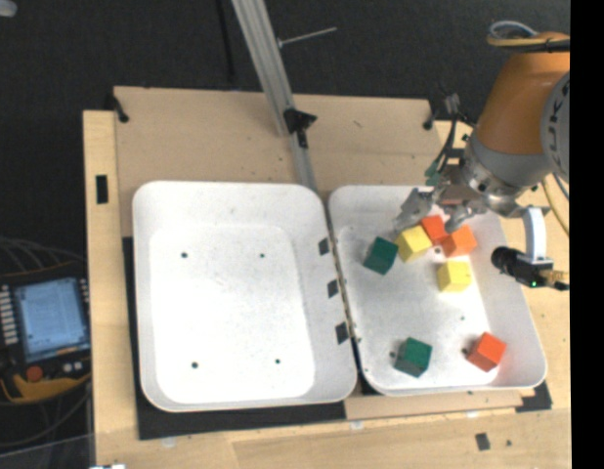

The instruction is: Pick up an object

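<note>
The pincer [431, 203] hovers low at the far side of the right white bin [507, 360], just beside a small orange block [434, 228] and a yellow block [413, 243]; whether it grips anything, I cannot tell.

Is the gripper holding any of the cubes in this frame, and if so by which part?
It cannot be told. The gripper is low over the right bin, right at an orange cube and a yellow cube, but no hold is visible.

2 white bins [234, 301], 2 green cubes [380, 256], 2 yellow cubes [453, 277], 3 orange cubes [486, 351]
</note>
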